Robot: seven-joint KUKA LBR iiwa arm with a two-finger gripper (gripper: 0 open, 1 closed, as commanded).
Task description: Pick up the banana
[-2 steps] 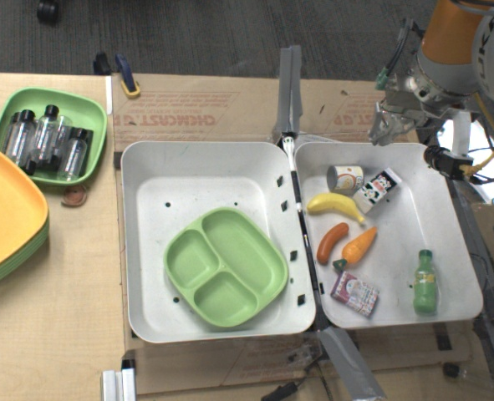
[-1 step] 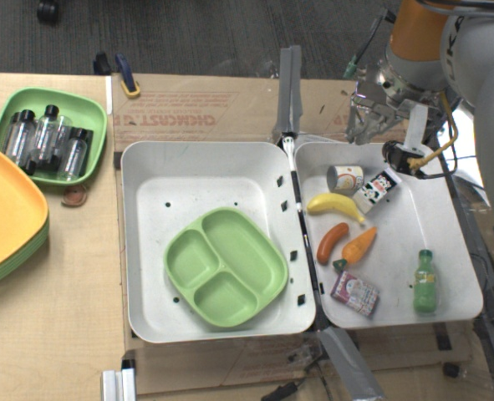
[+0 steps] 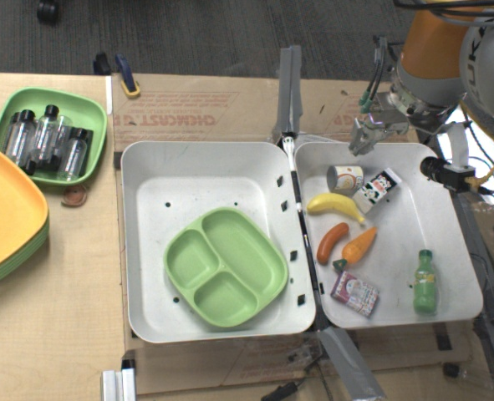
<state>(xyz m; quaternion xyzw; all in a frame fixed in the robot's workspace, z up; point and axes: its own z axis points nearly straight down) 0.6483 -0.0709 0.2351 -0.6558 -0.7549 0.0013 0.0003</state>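
i take the right bin [image 3: 455,249] as my landmark. the banana [image 3: 335,205] lies inside it, in the half nearest the left bin [image 3: 138,224], close to the shared wall, curved side up and flat on the floor. just behind the banana stands a small tin can [image 3: 345,177], and beside that a black-and-white milk carton [image 3: 377,190] leaning over, its corner just beside the banana's tip. in front of the banana lie an orange-red sausage [image 3: 332,241] and a carrot [image 3: 359,246], side by side and nearly touching. nearer the front wall of that bin rests a pink packet [image 3: 353,292], and toward its outer side a green bottle [image 3: 425,281] lies on its own.

the gripper [image 3: 365,134] hangs over the rear rim of the right bin, behind the can and well apart from the banana; i see nothing between its fingers, and i can't tell how wide they stand.

the left bin holds a green divided tray [image 3: 226,266]. far beyond it on the bench sits a green dish [image 3: 89,111] with several dark-capped vials [image 3: 46,140], next to a stack of orange plates [image 3: 8,215].
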